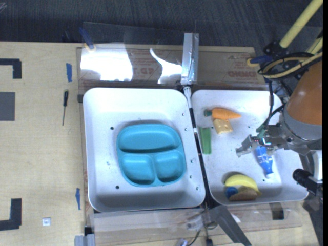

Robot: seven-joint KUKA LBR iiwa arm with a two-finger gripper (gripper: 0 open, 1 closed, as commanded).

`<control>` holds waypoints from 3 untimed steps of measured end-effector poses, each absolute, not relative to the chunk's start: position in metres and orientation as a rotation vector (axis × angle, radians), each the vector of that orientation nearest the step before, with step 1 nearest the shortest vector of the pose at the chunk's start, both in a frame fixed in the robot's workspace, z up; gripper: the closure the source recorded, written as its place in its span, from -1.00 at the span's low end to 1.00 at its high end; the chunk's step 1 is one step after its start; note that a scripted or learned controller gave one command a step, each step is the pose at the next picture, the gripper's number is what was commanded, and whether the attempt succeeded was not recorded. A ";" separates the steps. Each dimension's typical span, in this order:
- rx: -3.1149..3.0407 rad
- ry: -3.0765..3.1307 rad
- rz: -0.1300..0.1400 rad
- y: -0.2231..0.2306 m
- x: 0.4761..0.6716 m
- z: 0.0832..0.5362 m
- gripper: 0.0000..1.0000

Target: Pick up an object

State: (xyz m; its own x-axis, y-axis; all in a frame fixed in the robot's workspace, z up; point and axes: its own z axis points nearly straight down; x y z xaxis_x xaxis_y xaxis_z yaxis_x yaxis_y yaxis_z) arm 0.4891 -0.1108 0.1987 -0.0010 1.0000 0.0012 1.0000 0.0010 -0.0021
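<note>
Over the right bin, the pincer hangs above a blue and white tube; whether its grip is released or clenched cannot be told. Nearby in that bin lie a carrot, a yellow chunk, a green stick and a banana. A blue divided tray fills the left bin.
</note>
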 end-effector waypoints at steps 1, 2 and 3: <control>-2.235 -2.206 0.003 -0.169 0.532 0.094 -1.00; -2.150 -2.298 -0.007 -0.175 0.505 0.088 -1.00; -2.156 -2.302 -0.010 -0.176 0.507 0.100 1.00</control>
State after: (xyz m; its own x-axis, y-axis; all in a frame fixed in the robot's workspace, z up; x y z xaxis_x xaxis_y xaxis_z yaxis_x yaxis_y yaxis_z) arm 0.5069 -0.1759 0.0995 -0.0654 0.9979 -0.0044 0.9978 0.0654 0.0129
